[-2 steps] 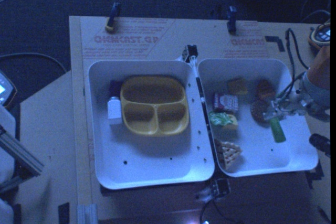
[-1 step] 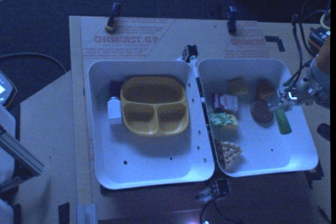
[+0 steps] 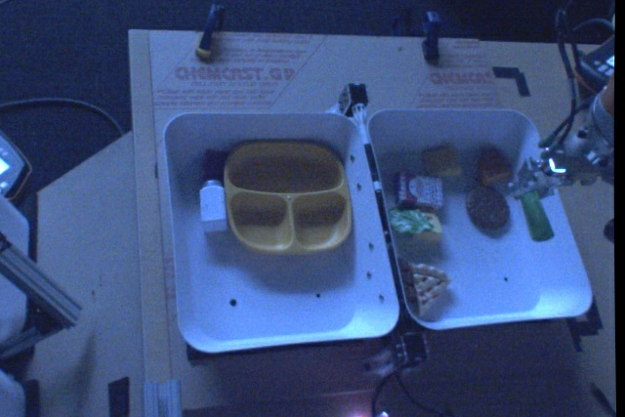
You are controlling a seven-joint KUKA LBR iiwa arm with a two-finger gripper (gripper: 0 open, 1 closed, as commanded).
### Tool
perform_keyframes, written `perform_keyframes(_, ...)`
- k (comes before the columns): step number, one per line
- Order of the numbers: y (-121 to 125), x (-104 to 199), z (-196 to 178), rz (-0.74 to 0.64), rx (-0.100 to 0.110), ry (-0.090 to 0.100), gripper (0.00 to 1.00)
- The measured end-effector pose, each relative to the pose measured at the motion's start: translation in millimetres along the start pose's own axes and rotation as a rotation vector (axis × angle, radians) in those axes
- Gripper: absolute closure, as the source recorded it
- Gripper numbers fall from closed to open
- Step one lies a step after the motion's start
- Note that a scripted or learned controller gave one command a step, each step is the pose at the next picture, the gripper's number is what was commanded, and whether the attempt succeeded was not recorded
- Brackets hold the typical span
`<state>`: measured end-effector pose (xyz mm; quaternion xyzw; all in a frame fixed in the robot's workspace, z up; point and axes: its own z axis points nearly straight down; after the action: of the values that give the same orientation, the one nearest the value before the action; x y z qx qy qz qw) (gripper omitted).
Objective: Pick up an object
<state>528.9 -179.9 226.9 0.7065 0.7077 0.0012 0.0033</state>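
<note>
a wooden bench (image 3: 146,210) carries two white bins (image 3: 195,308) side by side.

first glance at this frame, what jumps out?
The yellow divided plate in the middle of the left bin, with a small white bottle touching its left edge. Then the right bin, scattered with small food items, and the tool at its right wall just above a green object.

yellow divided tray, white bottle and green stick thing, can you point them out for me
yellow divided tray (image 3: 287,195): camera view, on the ridge between its top and lower compartments.
white bottle (image 3: 213,208): camera view, on the middle of its body, left of the tray.
green stick (image 3: 535,216): camera view, on its mid-length, in the right bin.
</note>
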Motion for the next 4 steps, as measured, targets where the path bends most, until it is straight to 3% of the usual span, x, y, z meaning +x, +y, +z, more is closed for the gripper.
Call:
perform_keyframes(2, 18.6, 101.3, -14.9, -0.005, 0.002, 0.003, 1.00)
perform_keyframes(3, 25.7, 150.5, 4.6, -0.003, 0.010, 0.005, 1.00)
perform_keyframes(4, 40.3, 201.0, -5.8, -0.004, 0.002, 0.004, 1.00)
